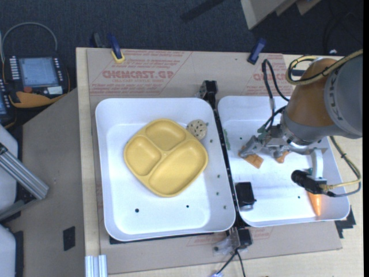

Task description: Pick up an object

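My gripper (264,148) is low over the left half of the right bin (277,209), under the grey arm with its orange band (311,105). A small orange-brown piece (254,161) lies on the bin floor just below the gripper's left end, touching or nearly touching it. A second small orange bit (279,158) shows under the gripper's right side. An orange carrot-like piece (316,203) lies near the right bin's front right corner. I see nothing clearly held.
The left bin (115,201) holds a yellow divided plate (166,156) with a speckled cookie (197,128) at its far right edge. A black block (244,194) sits by the divider between the bins. Cables hang around the wrist.
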### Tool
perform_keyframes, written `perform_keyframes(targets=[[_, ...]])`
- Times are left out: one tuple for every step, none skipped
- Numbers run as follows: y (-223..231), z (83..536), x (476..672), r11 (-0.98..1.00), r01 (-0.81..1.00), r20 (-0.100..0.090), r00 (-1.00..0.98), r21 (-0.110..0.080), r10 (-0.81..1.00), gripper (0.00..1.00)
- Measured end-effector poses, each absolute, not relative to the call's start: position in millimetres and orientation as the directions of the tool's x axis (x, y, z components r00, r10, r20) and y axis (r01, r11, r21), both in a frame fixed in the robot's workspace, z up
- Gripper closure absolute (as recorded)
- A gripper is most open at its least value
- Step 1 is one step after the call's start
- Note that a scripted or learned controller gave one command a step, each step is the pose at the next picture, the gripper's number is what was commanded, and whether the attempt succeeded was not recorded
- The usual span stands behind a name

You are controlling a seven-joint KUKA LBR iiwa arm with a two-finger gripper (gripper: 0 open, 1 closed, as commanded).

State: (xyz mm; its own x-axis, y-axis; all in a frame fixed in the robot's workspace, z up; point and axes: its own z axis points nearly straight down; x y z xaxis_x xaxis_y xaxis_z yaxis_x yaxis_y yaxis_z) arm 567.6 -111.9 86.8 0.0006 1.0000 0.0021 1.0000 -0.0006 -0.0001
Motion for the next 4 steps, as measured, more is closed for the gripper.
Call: perform_keyframes(targets=[[-110.3, 100.4, 570.5, 0.001, 1.0, 0.003, -0.001, 0.01, 1.0, 1.0], [-108.1, 148.6, 561.6, 0.0, 1.0, -0.001, 0.0, 0.002, 1.0, 1.0], [-109.8, 210.5, 562.1, 0.001, 1.0, -0.001, -0.001, 0.003, 1.0, 1.0], [-112.3, 270.1, 568.3, 0.001, 1.0, -0.001, -0.001, 0.003, 1.0, 1.0]])
